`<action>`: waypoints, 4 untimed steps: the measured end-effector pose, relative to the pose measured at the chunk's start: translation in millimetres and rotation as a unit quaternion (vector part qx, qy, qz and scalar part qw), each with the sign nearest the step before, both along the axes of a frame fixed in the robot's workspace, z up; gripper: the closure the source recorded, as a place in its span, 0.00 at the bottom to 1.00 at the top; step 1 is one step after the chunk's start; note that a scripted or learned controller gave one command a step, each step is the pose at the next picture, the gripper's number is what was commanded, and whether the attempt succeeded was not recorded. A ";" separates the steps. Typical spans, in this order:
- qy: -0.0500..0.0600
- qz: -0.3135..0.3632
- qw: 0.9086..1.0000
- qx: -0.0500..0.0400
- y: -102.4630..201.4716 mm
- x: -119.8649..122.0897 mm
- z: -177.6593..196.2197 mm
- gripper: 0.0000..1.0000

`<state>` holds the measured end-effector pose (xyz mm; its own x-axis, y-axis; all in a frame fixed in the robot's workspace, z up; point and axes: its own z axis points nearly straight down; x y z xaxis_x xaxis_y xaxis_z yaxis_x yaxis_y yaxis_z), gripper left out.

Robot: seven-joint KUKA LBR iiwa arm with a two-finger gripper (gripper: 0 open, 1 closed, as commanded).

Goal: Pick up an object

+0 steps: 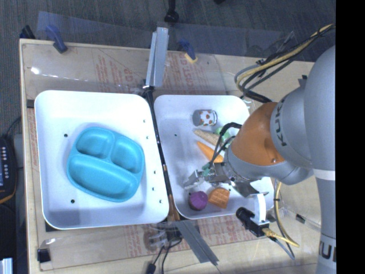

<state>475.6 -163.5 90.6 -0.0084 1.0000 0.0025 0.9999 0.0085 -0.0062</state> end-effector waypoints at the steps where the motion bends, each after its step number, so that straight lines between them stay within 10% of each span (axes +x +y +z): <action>1: 0.001 0.001 1.000 0.000 -0.1 -0.3 9.3 1.00; 2: -0.003 -0.001 1.000 -0.001 -46.7 1.3 1.3 1.00; 3: -0.003 -0.001 1.000 -0.001 -46.7 1.3 1.3 0.00; 4: -0.001 0.000 1.000 0.000 -37.6 0.7 0.8 0.00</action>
